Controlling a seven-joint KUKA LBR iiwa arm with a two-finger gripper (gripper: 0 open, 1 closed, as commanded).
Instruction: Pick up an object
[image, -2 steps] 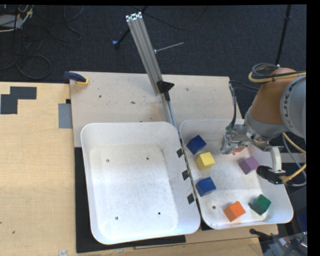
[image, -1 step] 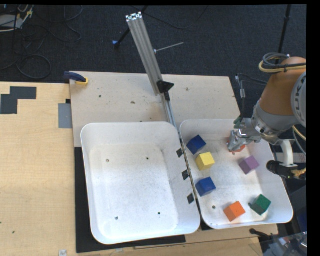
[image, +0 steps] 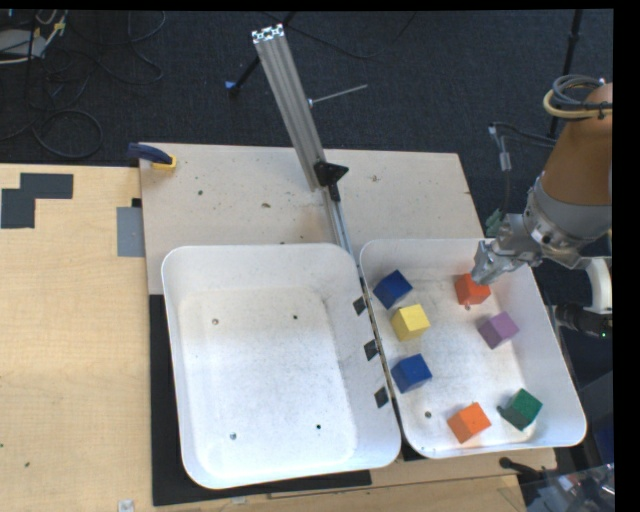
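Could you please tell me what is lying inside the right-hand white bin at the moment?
Two blue cubes, a yellow cube, a purple cube, an orange cube, a green cube, and a red cube partly covered by the gripper.
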